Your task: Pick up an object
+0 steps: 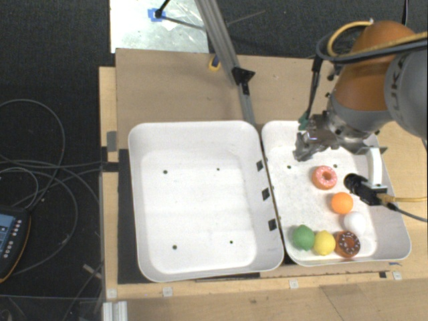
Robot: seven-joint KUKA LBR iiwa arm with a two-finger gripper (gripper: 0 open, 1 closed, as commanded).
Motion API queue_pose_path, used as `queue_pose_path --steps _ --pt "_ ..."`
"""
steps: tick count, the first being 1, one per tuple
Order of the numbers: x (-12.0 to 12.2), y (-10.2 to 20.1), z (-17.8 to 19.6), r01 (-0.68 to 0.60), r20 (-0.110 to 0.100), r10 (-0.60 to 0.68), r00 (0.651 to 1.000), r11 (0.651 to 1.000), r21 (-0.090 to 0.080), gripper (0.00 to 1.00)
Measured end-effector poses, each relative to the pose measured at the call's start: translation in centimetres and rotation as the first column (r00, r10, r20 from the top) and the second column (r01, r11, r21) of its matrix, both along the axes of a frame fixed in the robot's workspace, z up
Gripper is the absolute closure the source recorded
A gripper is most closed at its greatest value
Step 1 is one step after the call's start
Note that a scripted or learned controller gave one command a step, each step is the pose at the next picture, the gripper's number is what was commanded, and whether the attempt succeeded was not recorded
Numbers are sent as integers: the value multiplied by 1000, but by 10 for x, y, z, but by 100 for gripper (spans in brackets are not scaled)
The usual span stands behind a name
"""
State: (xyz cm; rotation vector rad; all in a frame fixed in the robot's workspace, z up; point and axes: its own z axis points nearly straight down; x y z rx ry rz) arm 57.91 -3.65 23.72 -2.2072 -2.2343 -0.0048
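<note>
Gripper [305, 147]: low over the right bin's [281, 179] far left part; open or closed, cannot tell.
Objects: pink donut [325, 177], orange [342, 202], egg [355, 223], green ball [303, 237], lemon [324, 243], chocolate donut [347, 244], all in the right bin.
Progress: nothing lifted; choosing, grasping and raising remain.

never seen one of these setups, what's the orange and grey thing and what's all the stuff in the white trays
This is one camera fixed above a bench, looking down at a slant. The grey and orange machine is a robot arm reaching in from the right; the gripper at its tip is for picking things up. It hangs over the right bin, holding nothing I can see. That bin contains toy food: a pink donut, an orange ball, a white egg, a green piece, a yellow piece and a chocolate donut. Beside it sits the left bin.
</note>
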Motion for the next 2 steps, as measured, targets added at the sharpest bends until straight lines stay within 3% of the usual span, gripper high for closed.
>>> queue_pose_path --steps 2 --pt "15 115 14 0 2 0 1000 1000 0 100"
